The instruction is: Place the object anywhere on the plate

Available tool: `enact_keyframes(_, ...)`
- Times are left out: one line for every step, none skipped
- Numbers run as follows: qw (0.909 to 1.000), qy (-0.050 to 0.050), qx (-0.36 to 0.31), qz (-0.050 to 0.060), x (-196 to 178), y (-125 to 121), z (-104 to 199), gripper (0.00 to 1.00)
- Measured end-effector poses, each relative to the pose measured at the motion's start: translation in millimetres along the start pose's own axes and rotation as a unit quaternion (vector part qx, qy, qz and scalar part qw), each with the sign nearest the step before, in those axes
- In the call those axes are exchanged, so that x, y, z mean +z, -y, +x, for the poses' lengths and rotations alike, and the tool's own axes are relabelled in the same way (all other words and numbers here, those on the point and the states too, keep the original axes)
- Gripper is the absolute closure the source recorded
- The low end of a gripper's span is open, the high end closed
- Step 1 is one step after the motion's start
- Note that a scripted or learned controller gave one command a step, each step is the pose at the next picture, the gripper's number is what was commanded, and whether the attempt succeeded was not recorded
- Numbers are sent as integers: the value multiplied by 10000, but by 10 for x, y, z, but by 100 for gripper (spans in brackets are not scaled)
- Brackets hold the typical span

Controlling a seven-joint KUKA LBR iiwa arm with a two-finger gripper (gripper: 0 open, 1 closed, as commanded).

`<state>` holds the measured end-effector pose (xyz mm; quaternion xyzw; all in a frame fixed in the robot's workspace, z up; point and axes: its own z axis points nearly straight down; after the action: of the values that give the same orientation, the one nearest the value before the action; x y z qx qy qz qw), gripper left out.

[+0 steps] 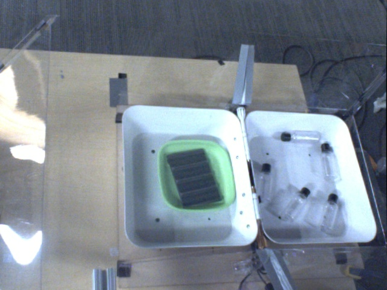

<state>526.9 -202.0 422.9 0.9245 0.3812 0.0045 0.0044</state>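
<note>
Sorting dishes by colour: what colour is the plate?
Light green plate, camera view.

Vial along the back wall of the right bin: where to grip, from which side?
Grip the clear vial mid-body, coming straight down from above. It lies flat, black cap towards the left bin, so close the fingers across its narrow width. The bin wall behind it leaves little room.

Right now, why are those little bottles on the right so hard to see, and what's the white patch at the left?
In the camera view, the clear vials blend into their white bin, only black caps standing out; glare whitens the bench's left side; everything looks slightly soft.
</note>
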Motion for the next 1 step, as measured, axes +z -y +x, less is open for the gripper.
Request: enact_keyframes(9983, 4, 583, -4, -133, 99, -31, 0)
